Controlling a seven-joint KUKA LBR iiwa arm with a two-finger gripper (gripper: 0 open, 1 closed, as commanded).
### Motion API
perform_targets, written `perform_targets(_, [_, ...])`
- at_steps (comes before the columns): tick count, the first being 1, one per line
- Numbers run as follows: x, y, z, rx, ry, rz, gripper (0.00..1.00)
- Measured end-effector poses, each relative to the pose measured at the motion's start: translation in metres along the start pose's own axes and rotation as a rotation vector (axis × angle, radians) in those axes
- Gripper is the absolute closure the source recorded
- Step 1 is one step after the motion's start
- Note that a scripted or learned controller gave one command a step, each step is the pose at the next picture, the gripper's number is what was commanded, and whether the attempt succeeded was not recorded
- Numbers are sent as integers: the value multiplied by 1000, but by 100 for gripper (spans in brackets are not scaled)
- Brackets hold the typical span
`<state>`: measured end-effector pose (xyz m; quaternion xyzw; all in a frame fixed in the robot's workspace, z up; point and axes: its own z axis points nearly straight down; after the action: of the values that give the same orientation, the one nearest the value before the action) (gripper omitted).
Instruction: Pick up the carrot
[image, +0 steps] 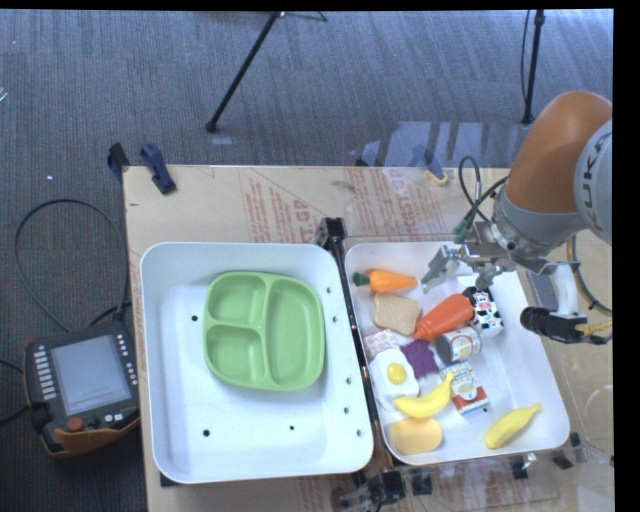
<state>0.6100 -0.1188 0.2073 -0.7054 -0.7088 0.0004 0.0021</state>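
A: Where's the carrot (389, 281)?

B: Lying flat in the right bin (545, 385), in its far left corner, green top toward the divide between the bins. It sits off to the left of the claw (462, 254), near it but apart, with bare white bin floor between them.

A: And the claw itself?

B: It hangs over the far edge of the right bin, under the grey wrist and orange band. Nothing sits between its fingers; whether they are spread or closed, I cannot tell from this angle.

A: What else is close to it?

B: Just below and left of the claw, a slice of bread (396, 315) lies right beside the carrot. Directly below the claw is an orange bottle (444, 316), tilted, with a small can (459, 346) beneath it. Further down lie a fried egg (394, 372), a banana (424, 402) and a lemon-yellow piece (512, 426).

A: The other bin?

B: The left bin (180, 400), well left of the claw, holds a green divided plate (265, 330). Both bins rest on the desk (240, 205).
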Motion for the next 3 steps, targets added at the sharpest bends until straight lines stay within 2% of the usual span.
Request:
perform_targets(1, [39, 34, 122, 1, 0, 160, 0])
perform_targets(2, [-17, 35, 119, -2, -1, 419, 0])
perform_targets(3, [-41, 37, 118, 17, 22, 777, 0])
